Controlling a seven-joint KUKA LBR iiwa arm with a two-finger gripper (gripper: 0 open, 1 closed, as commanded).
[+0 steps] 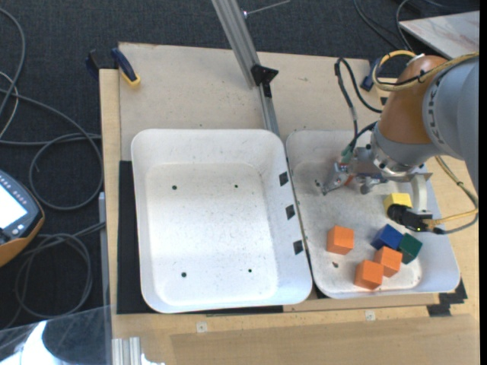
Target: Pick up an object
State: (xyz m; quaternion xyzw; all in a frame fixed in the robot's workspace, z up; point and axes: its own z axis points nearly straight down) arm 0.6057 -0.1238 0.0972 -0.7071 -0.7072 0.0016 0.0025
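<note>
Right white bin point(304, 158): orange cube point(341, 239).

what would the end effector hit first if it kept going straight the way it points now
The end effector points toward the picture's left and downward, so it would probably meet the bare floor of the right bin first, or else the wall toward the left bin. Depth is hard to judge. The blocks lie off that line.

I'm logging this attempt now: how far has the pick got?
Done: the arm has reached into the right bin, and the gripper sits low over its upper part. In hand: nothing is visibly held. Left: the pick itself. The lone orange block, the blue block, the green block and two more orange blocks lie on the bin floor, nearer the camera than the gripper.
</note>
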